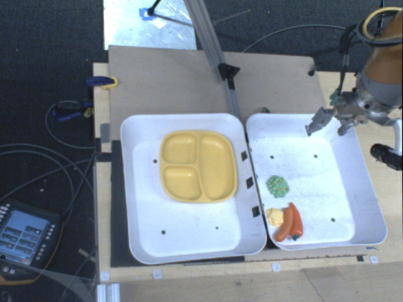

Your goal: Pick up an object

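Three small objects lie in the right bin (359, 187) toward its near left corner: a green leafy piece (277, 185), a small yellow piece (275, 216) and an orange-red carrot-like piece (290, 223) touching it. My gripper (329, 124) hangs over the bin's far right corner, well away from them. Its two fingers (315, 123) stand apart, open, with nothing between them.
The left bin (141, 231) holds a yellow three-compartment plate (198, 166). A grey pole (208, 30) slants across the back of the bench. Cables and a handheld pendant (22, 231) lie on the floor at left.
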Controlling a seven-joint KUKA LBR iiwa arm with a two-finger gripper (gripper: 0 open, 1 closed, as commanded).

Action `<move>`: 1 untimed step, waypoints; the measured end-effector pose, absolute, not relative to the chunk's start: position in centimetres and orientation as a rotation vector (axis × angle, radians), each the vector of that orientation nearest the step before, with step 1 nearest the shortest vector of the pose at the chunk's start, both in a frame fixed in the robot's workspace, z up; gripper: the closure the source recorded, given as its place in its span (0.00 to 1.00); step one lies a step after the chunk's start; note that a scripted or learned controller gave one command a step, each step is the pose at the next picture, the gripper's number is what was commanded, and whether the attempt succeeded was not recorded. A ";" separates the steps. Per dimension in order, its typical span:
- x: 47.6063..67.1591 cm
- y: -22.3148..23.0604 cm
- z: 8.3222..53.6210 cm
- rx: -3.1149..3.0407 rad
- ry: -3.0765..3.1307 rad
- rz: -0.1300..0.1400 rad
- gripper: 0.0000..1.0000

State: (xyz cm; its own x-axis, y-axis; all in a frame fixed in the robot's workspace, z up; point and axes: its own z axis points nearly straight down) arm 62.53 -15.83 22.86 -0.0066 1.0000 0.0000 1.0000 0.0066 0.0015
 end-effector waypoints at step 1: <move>62.5 -15.8 22.9 2.212 2.229 0.001 0.00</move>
